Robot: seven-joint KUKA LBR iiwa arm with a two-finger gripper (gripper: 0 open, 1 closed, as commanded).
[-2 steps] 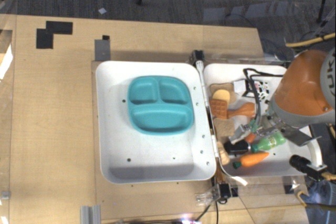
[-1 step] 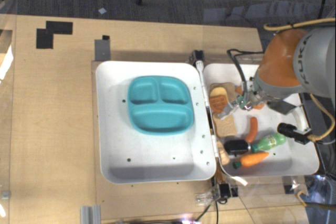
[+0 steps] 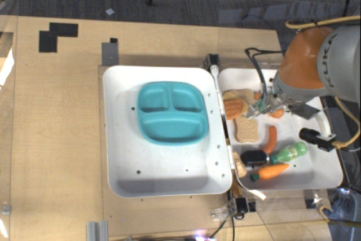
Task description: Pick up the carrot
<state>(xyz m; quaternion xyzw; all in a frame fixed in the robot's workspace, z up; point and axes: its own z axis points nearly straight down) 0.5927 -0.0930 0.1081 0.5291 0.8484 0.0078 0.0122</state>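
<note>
Orange and pointed, the carrot (image 3: 273, 171) lies in the right bin (image 3: 330, 178), near the bin's front edge, about at 6 o'clock from the bin's middle. Its green end points toward 8 o'clock. It is not touched by the gripper.

Just above the carrot, at 1 o'clock from it, lies a green bottle (image 3: 290, 152), and at 10 o'clock a black object (image 3: 254, 157) lies beside it. A small sausage (image 3: 272, 139) stands almost upright in the picture, near the bottle's left end. A slice of bread (image 3: 247, 130) lies at 11 o'clock from the carrot, and a brown pastry-like piece (image 3: 233, 105) sits further up, close to the wall between the two bins.

The grey arm (image 3: 338, 65) with its orange band (image 3: 302, 59) comes in from 3 o'clock. The gripper (image 3: 263, 105) is over the upper part of the right bin, at 12 o'clock from the carrot and well apart from it, close to the bread and the pastry-like piece. I cannot tell if the gripper is released or clenched, because that part is too small and crowded.

The left bin (image 3: 118, 178) holds a teal divided plate (image 3: 171, 112), a little toward 12 o'clock from the bin's middle. Both bins rest on a wooden bench (image 3: 51, 138).
</note>
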